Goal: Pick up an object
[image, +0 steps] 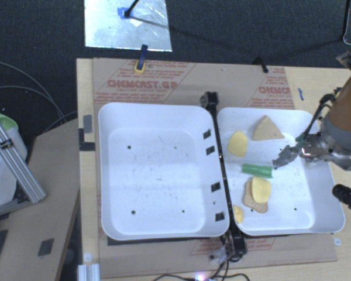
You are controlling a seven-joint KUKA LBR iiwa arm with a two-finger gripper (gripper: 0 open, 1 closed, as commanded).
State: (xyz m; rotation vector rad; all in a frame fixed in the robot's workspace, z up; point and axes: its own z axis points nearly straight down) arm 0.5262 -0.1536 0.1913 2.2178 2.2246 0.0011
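Observation:
The right bin (316, 212) holds a tan wedge (266, 130), a yellow rounded piece (238, 143), a green cylinder (257, 170), a yellow piece (260, 189) lying on a tan cracker-like piece (251, 202), and a small yellow bit (238, 215) near the divider. My gripper (282, 157) reaches in from the right and hangs just right of the green cylinder, below the tan wedge. Nothing shows between its dark fingers.
The left bin (111, 157) lies beside the right one, split by a black divider (221, 174) with clips. Both rest on a cardboard sheet (181, 81). A metal plate (126, 15) lies beyond the bench, an aluminium frame (11, 157) at left.

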